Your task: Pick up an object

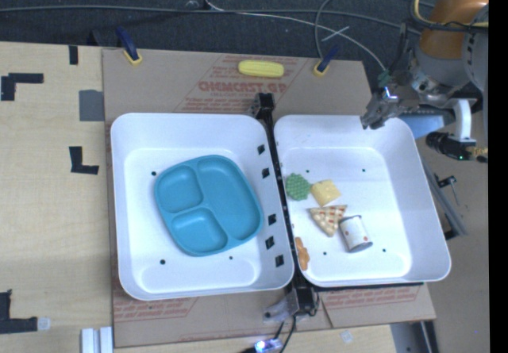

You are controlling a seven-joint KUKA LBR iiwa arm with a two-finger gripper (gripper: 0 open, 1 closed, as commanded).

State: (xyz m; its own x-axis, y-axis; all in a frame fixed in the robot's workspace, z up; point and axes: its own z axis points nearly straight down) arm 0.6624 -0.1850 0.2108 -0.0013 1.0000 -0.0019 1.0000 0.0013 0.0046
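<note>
From the single overhead camera, two shallow white plastic bins sit side by side on a brown cardboard sheet laid over a pale wooden bench. The left bin (127,185), in the centre-left of the frame, holds a light blue plastic plate (208,205) with three compartments, lying flat and turned at a slant. The right bin (397,185) holds a cluster of small things in its lower-left part: a green knobbly round toy (298,186) near the divider, a pale yellow lump (324,191) just beside it to the right, a triangular pizza-slice toy (328,219) below that, and a small grey-and-white can (355,233) with a red band lying on its side just right of the slice. A small orange piece (301,252) lies by the bin's left wall, lower down. The grey arm with its orange band (462,2) enters at the upper right of the frame, and its dark two-finger gripper (377,117) hangs over the upper right corner of the right bin, well apart from the cluster; how it is set cannot be told from here. A yellow banana-shaped toy (260,69) rests on the cardboard above the bins, between two blue-and-yellow clamps (127,46).
</note>
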